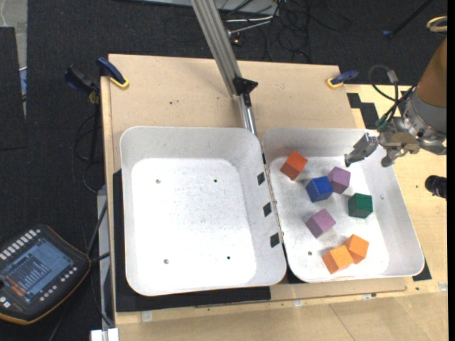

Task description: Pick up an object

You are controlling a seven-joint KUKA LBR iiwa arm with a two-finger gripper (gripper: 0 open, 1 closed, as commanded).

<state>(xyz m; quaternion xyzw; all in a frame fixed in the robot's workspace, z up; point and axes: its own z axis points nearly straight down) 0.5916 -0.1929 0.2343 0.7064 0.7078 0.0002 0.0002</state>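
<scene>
Two white bins sit side by side on a tan bench (185,91). The left bin (142,148) has little dark specks on its floor. The right bin (398,212) holds seven small blocks. An orange block (293,165) sits near the far left corner of this bin. A blue block (320,187) is in the middle, and a purple block (340,179) touches its right side. A green block (360,205) sits just beside them, closer to the right edge. Another purple block (320,222) lies a bit nearer the front. Two more orange blocks (346,253) sit together by the front edge, touching each other. The gripper (375,150) hangs over the far right corner of the right bin, with its two fingers spread wide and nothing between them. A handheld screen (32,272) lies off the bench at the lower left; its writing is too small to read.
</scene>
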